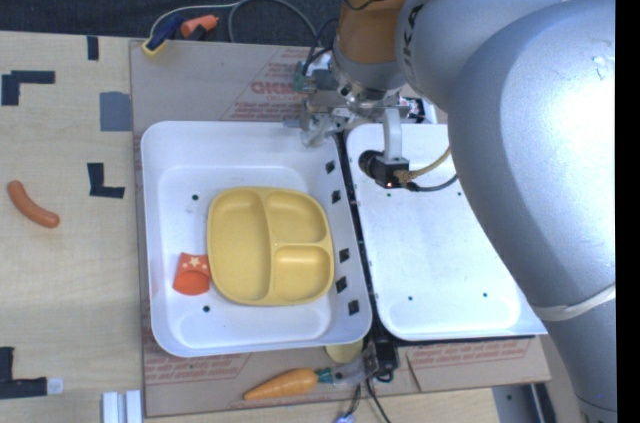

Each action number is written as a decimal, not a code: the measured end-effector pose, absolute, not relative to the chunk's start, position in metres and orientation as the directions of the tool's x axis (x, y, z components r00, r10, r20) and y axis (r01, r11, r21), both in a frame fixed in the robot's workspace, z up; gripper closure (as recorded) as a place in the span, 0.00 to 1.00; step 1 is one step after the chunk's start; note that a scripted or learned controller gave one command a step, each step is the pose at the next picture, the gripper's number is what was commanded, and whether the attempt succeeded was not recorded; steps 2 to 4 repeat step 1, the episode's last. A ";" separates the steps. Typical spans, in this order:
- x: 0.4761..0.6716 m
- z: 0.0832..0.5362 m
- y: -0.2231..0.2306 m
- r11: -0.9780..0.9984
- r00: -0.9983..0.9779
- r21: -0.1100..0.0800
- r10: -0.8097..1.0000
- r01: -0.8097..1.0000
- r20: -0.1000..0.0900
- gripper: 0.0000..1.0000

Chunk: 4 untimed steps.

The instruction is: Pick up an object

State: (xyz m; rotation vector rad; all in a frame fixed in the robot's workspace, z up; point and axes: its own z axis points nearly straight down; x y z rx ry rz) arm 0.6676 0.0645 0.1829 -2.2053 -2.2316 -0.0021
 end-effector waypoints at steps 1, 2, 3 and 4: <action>0.666 0.157 0.164 0.011 -0.011 -0.003 1.000 1.000 0.002 1.00; 0.666 0.157 0.164 0.011 -0.011 -0.003 1.000 1.000 0.002 1.00; 0.666 0.157 0.164 0.011 -0.011 -0.003 1.000 1.000 0.002 1.00; 0.666 0.157 0.164 0.011 -0.011 -0.003 1.000 1.000 0.002 1.00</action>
